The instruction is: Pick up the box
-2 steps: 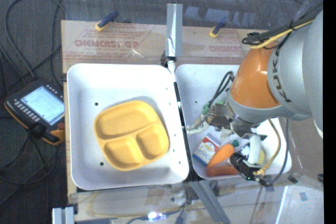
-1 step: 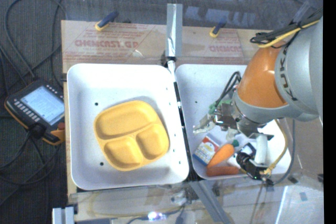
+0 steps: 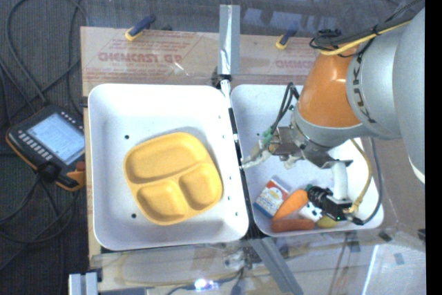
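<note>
From the camera above, my arm (image 3: 387,79) comes in from the right over the right bin (image 3: 252,103). Its orange band (image 3: 328,97) hangs above that bin's middle. My hand (image 3: 282,146) sits below the band, over the bin's left half and close to the wall shared with the other bin. The wrist covers most of it, so I cannot tell whether my hand is open or closed, and I see nothing gripped in it.

The box (image 3: 271,198) is small, white and blue with an orange patch. It lies on the right bin's floor near the lower left corner, below my hand in the view and apart from it. A carrot (image 3: 293,202) lies slanted just to its right, and the two seem to touch. Beneath the carrot lies a red oblong thing (image 3: 293,224), near the bin's lower rim. To its right is a small yellow thing (image 3: 327,221), too hidden to name.

The left bin (image 3: 103,148) holds a yellow divided plate (image 3: 173,176), lying flat near its middle.

Both bins rest on a brown tabletop (image 3: 159,59), with two yellow-handled clamps (image 3: 140,26) at its far edge. A handheld controller with a screen (image 3: 45,141) lies on the floor to the left.
</note>
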